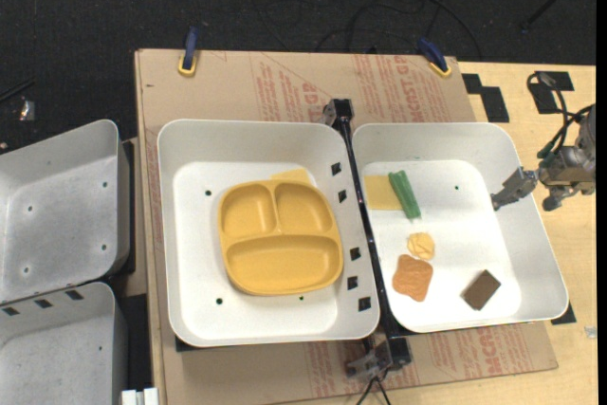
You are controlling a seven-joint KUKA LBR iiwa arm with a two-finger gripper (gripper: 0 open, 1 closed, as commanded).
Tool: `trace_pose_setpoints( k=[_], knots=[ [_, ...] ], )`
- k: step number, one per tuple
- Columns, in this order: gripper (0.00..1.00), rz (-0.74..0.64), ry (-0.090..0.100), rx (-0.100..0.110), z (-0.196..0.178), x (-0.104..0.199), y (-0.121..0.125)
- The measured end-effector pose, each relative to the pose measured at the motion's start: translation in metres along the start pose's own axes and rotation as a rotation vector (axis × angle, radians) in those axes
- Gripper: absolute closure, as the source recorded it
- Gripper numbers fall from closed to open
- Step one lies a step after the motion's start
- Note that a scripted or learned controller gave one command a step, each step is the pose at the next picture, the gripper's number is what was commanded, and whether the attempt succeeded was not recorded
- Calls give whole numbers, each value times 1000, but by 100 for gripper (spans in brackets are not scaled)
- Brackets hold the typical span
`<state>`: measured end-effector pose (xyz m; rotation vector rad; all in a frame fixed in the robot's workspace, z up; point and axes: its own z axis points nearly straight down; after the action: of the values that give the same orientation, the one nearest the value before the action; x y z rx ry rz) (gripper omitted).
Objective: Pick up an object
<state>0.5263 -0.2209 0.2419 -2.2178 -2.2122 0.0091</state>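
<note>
The right bin (446, 143) holds several small things: a green stick (405, 194) lying beside a pale yellow flat piece (378, 192), a small yellow lump (420, 246), an orange-brown piece (413, 278) and a dark brown block (481, 289). My gripper (531, 193) hovers over that bin's right rim, well to the right of the green stick and above the brown block. Its fingers stand open with nothing between them.
The left bin (190, 204) carries a yellow divided plate (281, 237) with a pale yellow sheet (296, 175) poking out behind it. A black divider (356, 232) runs between the bins. Spare white bins (57, 204) lie at far left.
</note>
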Motion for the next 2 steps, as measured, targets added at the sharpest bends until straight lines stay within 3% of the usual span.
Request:
trace_pose_setpoints(
  k=[1,2],
  knots=[
    [0,-3,-3,-11,-6,1,3],
    [0,-1,-1,-6,37,2,1]
  ],
)
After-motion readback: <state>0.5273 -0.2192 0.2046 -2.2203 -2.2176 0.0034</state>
